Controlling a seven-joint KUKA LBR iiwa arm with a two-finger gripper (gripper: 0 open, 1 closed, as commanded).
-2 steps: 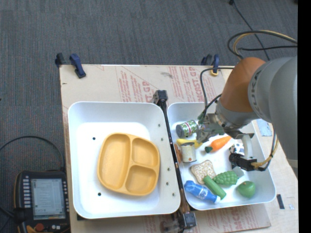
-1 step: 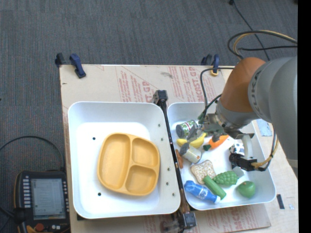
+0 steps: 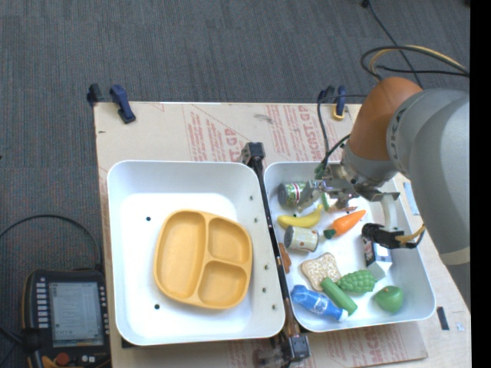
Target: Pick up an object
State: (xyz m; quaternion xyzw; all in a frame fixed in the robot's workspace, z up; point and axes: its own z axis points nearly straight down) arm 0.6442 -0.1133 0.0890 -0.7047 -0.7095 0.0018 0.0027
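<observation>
The right bin holds several small objects. Among them are a green-labelled tin can, a yellow banana, a small grey can, an orange carrot, a slice of toast, a green pickle, a blue bottle, a green bumpy bunch, a green round fruit and a black-and-white item. My gripper hangs low at the back of this bin. It is just right of the tin can and above the banana and carrot. Nothing is seen held in it.
The left bin holds a yellow divided plate. Blue clamps and a yellow clamp grip the board's far edge. A teach pendant lies on the floor at lower left. The arm's grey body overhangs the bin's right side.
</observation>
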